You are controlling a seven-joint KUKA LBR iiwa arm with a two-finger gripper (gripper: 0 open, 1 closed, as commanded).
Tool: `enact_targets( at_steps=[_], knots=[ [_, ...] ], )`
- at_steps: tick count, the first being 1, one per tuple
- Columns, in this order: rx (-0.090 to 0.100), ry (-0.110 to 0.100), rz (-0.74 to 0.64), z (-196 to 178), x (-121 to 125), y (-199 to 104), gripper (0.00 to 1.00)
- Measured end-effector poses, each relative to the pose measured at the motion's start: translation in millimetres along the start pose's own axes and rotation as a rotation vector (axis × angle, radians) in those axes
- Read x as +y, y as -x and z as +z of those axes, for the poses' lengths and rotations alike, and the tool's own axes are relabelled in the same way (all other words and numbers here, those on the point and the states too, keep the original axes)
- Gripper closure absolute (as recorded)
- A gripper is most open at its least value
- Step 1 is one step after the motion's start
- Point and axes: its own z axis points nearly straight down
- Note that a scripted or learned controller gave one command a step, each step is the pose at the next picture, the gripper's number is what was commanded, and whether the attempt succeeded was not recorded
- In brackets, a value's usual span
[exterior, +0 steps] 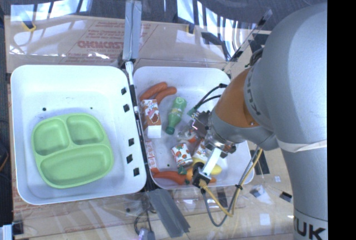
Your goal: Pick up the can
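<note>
Holding one can (182, 154), one green bottle (175, 114), the right bin (183, 75); jaws' state unclear.

Bench (83, 39) with what looks like printed cardboard, two white bins side by side, left bin (28, 83), right bin (211, 75)

I see the can (182, 154), small, red-and-white labelled, lying tilted in the right bin (167, 75) near its front edge, among other items.

We see a green plate (72, 149) in the left bin (33, 86), the gripper (201, 169) at five o'clock over the can (182, 154), a green bottle (175, 114) at its twelve o'clock.
</note>
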Motion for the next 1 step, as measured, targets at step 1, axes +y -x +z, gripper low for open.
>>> enact_targets(
  at_steps=[1],
  knots=[
    [0.002, -0.003, -0.006, -10.8, 2.1, -0.3, 1.0]
  ],
)
